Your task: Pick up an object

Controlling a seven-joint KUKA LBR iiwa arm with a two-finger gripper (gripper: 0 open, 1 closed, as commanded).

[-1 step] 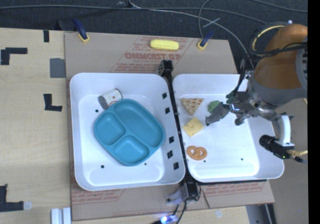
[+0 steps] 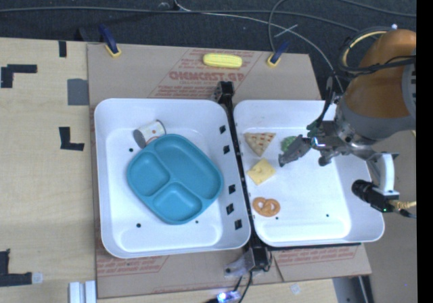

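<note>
The jaws [image 2: 292, 153] hang low over the right bin [image 2: 338, 227], reached in from the right, with the dark fingers pointing left and slightly down. Whether they stand open or closed cannot be told, since the finger tips merge into one dark shape against the bin floor. Behind them the grey wrist rises to the orange band [image 2: 379, 85] of the arm, which leans over the bin's right wall.

A small green object [image 2: 290, 140] lies touching or just beside the finger tips, on their upper side; it is too small and too overlapped to tell whether it sits between the fingers. Left of the jaws, near them, lies a tan triangular wedge [image 2: 260, 141]. Below that wedge, just beside it, sits a yellow cheese piece [image 2: 261, 173], lower left of the jaws. Further below lies a pretzel [image 2: 266, 207], apart from the cheese and well apart from the jaws.

Left of the jaws, across the divider, the left bin [image 2: 115, 227] holds a blue divided plate [image 2: 174, 178] lying flat, with a small cup [image 2: 149, 132] on its side touching the plate's upper left edge.

Beyond both bins, on the cardboard-covered surface [image 2: 135, 72], a yellow corn cob [image 2: 222, 61] lies well apart from the jaws.
</note>
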